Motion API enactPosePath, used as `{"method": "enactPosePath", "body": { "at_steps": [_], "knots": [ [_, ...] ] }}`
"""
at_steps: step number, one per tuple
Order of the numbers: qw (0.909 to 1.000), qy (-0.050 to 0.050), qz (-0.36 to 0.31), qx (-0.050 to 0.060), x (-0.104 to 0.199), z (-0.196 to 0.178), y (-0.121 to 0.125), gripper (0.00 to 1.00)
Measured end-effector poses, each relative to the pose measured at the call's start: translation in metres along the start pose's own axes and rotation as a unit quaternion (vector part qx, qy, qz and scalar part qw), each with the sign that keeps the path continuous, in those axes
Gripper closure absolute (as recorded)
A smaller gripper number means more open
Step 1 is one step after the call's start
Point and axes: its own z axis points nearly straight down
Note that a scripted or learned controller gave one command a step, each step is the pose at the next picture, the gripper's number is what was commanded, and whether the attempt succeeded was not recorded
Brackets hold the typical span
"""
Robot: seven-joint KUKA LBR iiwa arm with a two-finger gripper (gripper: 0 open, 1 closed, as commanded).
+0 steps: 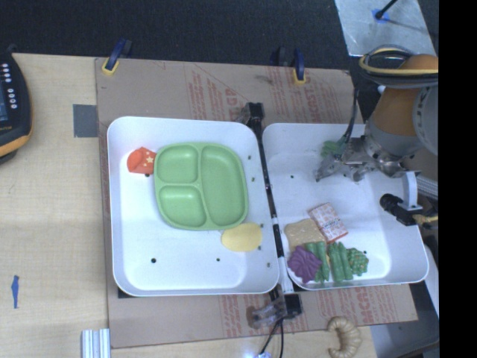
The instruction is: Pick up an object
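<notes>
My gripper (326, 164) reaches in from the right and sits low over the upper part of the right bin (387, 274). A small dark green object (330, 149) lies right against its upper side; whether it is gripped I cannot make out. Further down the right bin lie a tan cracker (300, 232), a pink-and-red packet (328, 221), a purple piece (303, 261) and green vegetable pieces (341, 262), all apart from the gripper.
The left bin (127, 267) holds a green divided plate (201, 185), a red piece with a star (141, 160) and a yellow piece (241, 237). A black-and-yellow control pendant (10, 103) lies at the far left. A curled tan object (344, 336) sits below the bins.
</notes>
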Motion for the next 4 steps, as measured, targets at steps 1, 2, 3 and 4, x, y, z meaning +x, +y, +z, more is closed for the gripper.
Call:
{"method": "enactPosePath", "body": {
  "at_steps": [1, 2, 3, 4],
  "knots": [
    [1.0000, -0.001, 0.001, -0.008, -0.039, -0.074, 0.037, 0.00],
    [1.0000, 0.002, -0.002, -0.001, -0.015, -0.029, 0.034, 0.00],
    [1.0000, 0.000, 0.001, -0.009, 0.000, -0.155, -0.018, 0.00],
    [1.0000, 0.000, -0.002, -0.002, -0.019, -0.091, 0.035, 0.00]
  ]
}}
